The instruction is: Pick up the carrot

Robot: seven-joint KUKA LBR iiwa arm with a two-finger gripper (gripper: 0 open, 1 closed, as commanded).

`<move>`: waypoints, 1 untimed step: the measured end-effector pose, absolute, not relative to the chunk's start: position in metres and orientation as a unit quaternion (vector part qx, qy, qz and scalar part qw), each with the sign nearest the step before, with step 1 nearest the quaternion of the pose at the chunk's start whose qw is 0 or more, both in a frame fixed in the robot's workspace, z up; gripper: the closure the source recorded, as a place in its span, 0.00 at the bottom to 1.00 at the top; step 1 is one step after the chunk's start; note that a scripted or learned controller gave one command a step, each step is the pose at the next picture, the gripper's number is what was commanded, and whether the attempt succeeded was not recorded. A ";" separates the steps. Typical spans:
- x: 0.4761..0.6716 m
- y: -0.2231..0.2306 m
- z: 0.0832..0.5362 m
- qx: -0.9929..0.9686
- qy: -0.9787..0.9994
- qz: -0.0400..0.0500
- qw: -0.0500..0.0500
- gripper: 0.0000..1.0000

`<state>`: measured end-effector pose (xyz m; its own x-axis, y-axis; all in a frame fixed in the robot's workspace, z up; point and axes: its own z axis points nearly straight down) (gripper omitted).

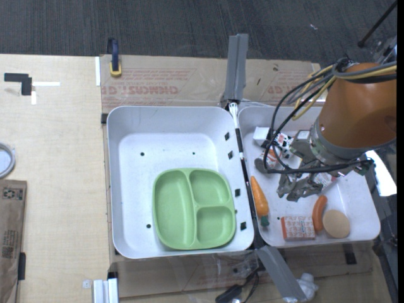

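Observation:
The carrot [258, 196] is orange with a green stub at its near end. It lies lengthwise along the left wall of the right bin [365, 235]. My gripper [300, 187] hangs low over the middle of that bin, to the right of the carrot and apart from it. Nothing of the carrot is under or between the gripper. The grey arm with its orange band [360, 109] reaches in from the right and hides the bin's back right part.
Near the gripper lie a reddish sausage [319, 211], a tan round piece [336, 224] and a small red-and-white box [297, 227]. A white item [262, 134] sits at the bin's back left. The left bin [126, 169] holds a green divided plate [193, 207].

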<state>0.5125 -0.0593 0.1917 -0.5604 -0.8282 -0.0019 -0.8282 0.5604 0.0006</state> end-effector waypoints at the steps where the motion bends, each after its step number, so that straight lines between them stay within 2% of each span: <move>1: 0.506 0.014 0.214 -0.524 0.851 0.000 0.002 1.00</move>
<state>0.5061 0.0139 0.2144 -0.4498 -0.8931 -0.0042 -0.8931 0.4498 -0.0022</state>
